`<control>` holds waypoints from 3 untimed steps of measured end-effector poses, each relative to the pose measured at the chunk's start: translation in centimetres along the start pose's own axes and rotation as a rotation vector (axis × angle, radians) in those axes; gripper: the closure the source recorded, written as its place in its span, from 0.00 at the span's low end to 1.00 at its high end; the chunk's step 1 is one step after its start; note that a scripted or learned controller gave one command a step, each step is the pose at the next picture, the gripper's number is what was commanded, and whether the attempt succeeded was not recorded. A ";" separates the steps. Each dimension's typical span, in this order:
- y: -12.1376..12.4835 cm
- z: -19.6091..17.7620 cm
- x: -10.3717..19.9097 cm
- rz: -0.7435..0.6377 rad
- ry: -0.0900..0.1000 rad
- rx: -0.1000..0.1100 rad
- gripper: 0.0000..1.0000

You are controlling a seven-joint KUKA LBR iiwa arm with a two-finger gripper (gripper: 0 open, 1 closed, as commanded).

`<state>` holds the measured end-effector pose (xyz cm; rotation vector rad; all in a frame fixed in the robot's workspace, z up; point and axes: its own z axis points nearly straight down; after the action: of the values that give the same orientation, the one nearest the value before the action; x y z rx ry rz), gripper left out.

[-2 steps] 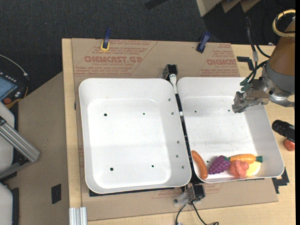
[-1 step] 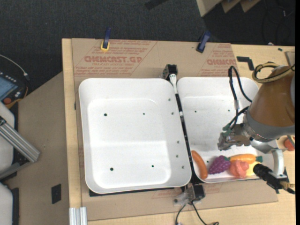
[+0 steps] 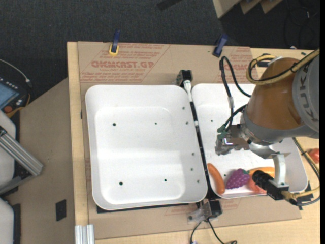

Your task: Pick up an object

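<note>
Cardboard-topped bench [image 3: 152,60] w/ 2 white bins [image 3: 142,141] side by side

I have one camera, fixed above the table [image 3: 152,55] and looking down at a slant, so the far edge of the table sits toward the top of my view and the near edge toward the bottom. It stands back far enough that I see both white bins whole: the left bin [image 3: 101,136] takes up the middle of my view, the right bin [image 3: 208,98] lies just beside it. Dark floor shows beyond the far edge and at the left. The arm [image 3: 277,105] comes in from my right and, being nearer the lens, looms large and covers much of the right bin.
</note>
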<state>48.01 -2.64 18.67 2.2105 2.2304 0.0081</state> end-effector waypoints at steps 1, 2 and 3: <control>8.4 0.2 1.4 0.005 -0.003 -0.003 0.00; 15.5 -13.2 4.5 0.003 -0.003 -0.017 0.00; 5.7 0.6 4.8 0.011 -0.002 0.026 0.00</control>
<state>53.68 2.20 18.11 2.2348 2.2300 -0.0223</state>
